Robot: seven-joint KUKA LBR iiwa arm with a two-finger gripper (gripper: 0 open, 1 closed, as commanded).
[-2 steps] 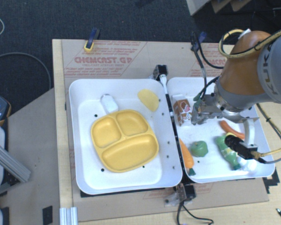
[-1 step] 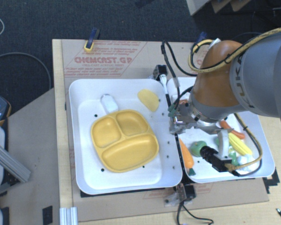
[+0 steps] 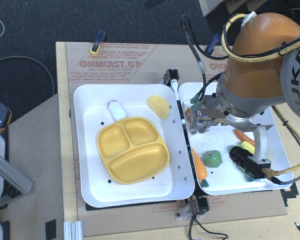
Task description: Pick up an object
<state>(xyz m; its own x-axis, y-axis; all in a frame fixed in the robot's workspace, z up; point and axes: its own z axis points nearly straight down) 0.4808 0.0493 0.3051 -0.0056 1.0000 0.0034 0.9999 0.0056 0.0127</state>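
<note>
Your surface (image 3: 115, 59) sits above dark carpet (image 3: 30, 14). The left bin (image 3: 82, 129) holds a yellow plate (image 3: 134, 149), the right bin (image 3: 225, 181) a carrot (image 3: 200, 168). Your hand (image 3: 197, 119) hangs there, and you cannot tell its grip.

The arm (image 3: 252, 59) covers much of the right bin (image 3: 225, 178), and a reddish thing (image 3: 188, 115) beside the claw (image 3: 199, 125) is half hidden.

You have bare floor in the left bin (image 3: 87, 149) along its left wall and near edge; the yellow divided tray (image 3: 134, 149) fills the middle. In the right bin (image 3: 225, 180) the arm (image 3: 255, 59) overhangs the far half (the near strip lies open). A carrot (image 3: 200, 166) hugs the dividing wall, with a green lump (image 3: 212, 158) just beside it.
</note>
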